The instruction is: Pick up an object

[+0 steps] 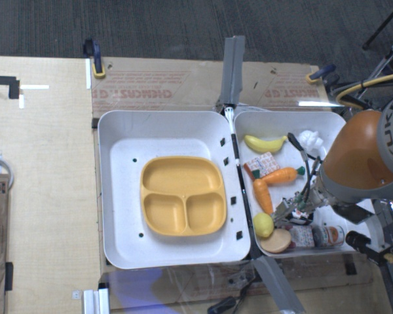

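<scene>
Two white bins (111, 175) sit on cardboard (183, 84) over dark carpet (150, 12); fingers (292, 209) state unclear

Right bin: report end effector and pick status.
End effector low in right bin, nothing visibly held. Carrots, lemon, banana crowd around it.

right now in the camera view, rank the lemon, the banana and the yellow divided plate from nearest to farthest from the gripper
1. Lemon: just left of the gripper, near the right bin's front.
2. Banana: farther up the same bin, toward its back.
3. Yellow divided plate: across the divider, in the middle of the left bin.
</scene>
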{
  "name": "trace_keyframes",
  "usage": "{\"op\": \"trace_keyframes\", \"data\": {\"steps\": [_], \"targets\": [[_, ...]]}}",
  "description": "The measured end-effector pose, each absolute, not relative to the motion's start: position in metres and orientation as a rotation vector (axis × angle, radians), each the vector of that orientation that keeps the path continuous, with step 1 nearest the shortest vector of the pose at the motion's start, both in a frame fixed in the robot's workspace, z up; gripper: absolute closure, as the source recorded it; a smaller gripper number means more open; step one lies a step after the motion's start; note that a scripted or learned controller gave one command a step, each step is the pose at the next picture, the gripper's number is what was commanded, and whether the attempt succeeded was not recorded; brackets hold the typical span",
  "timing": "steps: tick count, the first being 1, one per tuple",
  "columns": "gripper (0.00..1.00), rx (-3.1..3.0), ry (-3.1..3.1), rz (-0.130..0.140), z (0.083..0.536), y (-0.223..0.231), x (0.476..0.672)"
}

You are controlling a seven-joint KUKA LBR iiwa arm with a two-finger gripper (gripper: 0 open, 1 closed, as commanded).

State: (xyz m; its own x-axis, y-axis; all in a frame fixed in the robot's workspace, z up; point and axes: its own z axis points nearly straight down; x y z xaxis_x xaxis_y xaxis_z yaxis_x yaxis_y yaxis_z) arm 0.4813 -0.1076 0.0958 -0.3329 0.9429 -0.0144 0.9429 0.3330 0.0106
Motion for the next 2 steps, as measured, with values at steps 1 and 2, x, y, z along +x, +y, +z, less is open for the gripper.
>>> {"op": "trace_keyframes", "data": {"steps": [1, 2], "targets": [[1.0, 1.799, 2.551, 0.007, 0.105, -0.105, 0.484], [1.0, 2.04, 2.389, -0.004, 0.211, -0.046, 0.517]]}}
